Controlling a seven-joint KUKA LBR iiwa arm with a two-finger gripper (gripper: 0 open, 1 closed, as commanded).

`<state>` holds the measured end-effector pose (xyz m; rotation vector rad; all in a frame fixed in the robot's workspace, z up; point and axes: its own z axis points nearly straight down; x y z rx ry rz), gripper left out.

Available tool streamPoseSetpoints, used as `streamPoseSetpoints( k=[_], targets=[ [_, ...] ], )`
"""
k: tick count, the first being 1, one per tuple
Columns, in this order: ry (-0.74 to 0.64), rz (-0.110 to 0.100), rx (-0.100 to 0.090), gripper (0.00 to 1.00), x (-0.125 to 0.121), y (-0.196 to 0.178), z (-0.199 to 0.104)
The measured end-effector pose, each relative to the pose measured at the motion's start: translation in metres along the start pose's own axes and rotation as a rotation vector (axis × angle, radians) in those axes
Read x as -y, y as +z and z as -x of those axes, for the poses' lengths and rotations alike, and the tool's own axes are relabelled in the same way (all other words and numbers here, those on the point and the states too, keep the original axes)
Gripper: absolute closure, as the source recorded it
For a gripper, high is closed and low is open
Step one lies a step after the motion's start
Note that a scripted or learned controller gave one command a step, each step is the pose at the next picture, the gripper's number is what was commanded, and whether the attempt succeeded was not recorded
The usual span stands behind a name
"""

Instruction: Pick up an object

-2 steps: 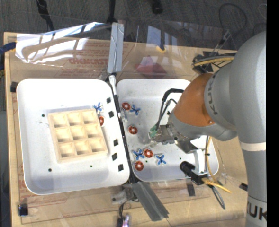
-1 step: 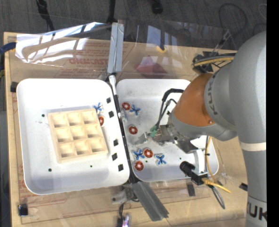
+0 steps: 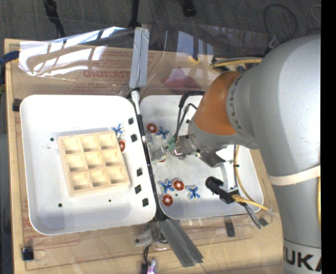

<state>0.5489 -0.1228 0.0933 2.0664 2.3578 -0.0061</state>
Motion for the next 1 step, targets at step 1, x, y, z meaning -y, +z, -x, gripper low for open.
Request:
streamPoseSetpoints(
  k=[1],
  targets=[
    [0.111,-0.001,-0.003,0.0,-0.0782,0.0003,0.0055]
  ],
)
